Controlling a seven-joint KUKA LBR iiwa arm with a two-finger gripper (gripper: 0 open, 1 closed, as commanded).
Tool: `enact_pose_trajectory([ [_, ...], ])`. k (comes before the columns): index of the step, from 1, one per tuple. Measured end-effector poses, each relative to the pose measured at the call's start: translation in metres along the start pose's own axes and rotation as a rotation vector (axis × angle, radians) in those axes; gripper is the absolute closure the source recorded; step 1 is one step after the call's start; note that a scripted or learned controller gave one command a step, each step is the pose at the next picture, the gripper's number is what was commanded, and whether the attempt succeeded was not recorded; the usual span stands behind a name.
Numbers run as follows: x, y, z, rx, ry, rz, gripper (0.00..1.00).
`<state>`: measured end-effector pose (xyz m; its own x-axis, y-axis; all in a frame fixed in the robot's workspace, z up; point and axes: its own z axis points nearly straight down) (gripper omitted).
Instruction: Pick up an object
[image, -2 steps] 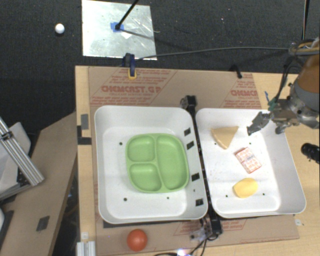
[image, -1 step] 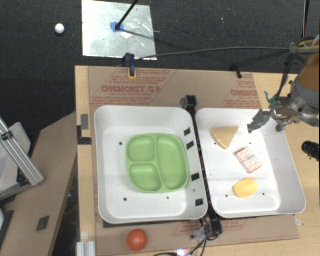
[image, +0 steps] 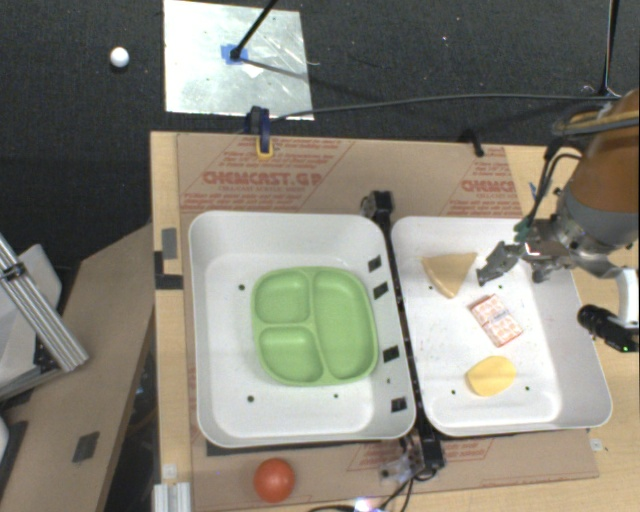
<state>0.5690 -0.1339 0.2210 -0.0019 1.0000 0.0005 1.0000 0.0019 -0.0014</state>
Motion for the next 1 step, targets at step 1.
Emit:
enact_pose_trajectory([
  [1, 0.0094, -0.0046, 0.0505, 0.001, 0.000, 0.001, 0.00],
])
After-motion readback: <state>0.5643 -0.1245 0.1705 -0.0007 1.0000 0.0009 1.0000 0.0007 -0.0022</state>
